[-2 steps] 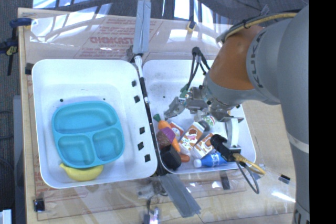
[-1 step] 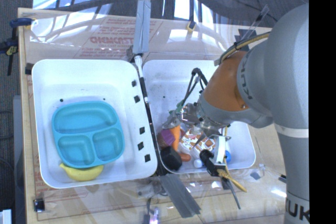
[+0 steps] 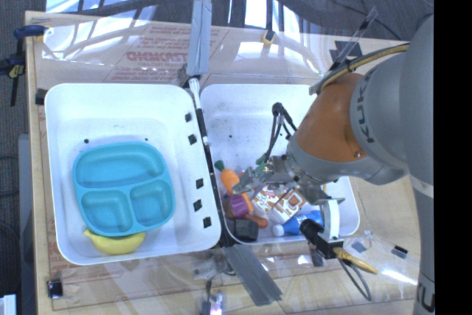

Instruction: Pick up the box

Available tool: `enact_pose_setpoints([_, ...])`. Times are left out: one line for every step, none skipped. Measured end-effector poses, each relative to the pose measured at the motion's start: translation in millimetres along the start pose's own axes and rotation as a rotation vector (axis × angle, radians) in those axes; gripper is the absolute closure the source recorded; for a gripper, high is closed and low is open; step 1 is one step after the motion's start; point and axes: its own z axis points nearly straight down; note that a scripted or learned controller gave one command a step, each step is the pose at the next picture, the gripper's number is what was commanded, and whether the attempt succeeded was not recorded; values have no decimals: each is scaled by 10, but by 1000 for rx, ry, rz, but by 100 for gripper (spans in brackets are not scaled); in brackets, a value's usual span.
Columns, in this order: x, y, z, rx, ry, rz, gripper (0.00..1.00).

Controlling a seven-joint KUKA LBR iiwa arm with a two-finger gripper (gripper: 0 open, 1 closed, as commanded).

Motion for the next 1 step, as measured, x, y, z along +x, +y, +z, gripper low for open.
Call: enact_pose_setpoints([-275,236,371,-11,1,7,0])
